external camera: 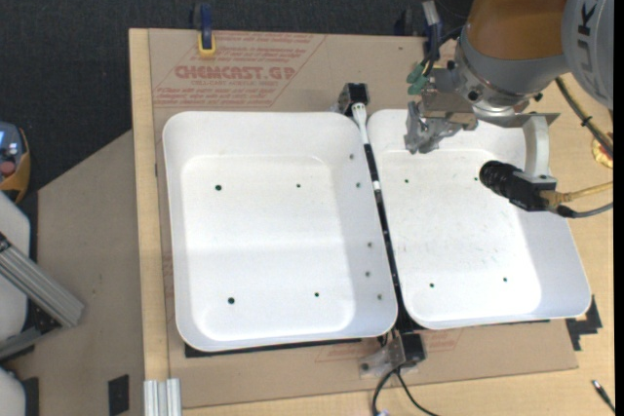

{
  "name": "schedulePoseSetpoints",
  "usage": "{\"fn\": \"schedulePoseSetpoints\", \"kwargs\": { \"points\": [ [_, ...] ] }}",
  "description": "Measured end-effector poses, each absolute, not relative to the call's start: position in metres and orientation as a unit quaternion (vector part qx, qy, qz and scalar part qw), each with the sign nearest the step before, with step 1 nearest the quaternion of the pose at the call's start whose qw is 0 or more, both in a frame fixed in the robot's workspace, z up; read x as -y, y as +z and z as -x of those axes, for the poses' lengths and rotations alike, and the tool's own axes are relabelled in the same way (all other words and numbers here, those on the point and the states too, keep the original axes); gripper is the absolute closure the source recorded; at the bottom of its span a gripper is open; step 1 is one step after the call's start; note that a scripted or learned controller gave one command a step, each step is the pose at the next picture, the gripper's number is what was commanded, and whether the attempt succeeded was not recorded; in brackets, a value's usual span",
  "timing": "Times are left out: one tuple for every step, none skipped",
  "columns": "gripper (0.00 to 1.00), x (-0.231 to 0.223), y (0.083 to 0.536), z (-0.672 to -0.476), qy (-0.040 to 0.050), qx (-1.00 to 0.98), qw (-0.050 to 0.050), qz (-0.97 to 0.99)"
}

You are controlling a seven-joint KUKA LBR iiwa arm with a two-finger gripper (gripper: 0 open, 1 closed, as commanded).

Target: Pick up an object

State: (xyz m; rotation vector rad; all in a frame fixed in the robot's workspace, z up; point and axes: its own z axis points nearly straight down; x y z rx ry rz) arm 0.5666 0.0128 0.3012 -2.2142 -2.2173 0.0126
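The gripper (426, 137) hangs over the far left corner of the right bin (487, 292); whether it is apart or together cannot be told, and nothing shows between its tips. Both the right bin and the left bin (263, 239) show bare white floors, with no object to pick in sight.

A robotics lab: a robot arm (531, 5) over two white bins (263, 219) clamped to a cardboard-covered desk (244, 63), cables trailing.
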Motion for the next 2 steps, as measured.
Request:
{"fn": "schedulePoseSetpoints", "kwargs": {
  "points": [
    [1.00,-0.011,0.337,-0.567,-0.0018,0.707,-0.002,0.707],
    [1.00,0.002,0.390,-0.538,-0.0028,0.707,-0.003,0.708]
  ]
}}
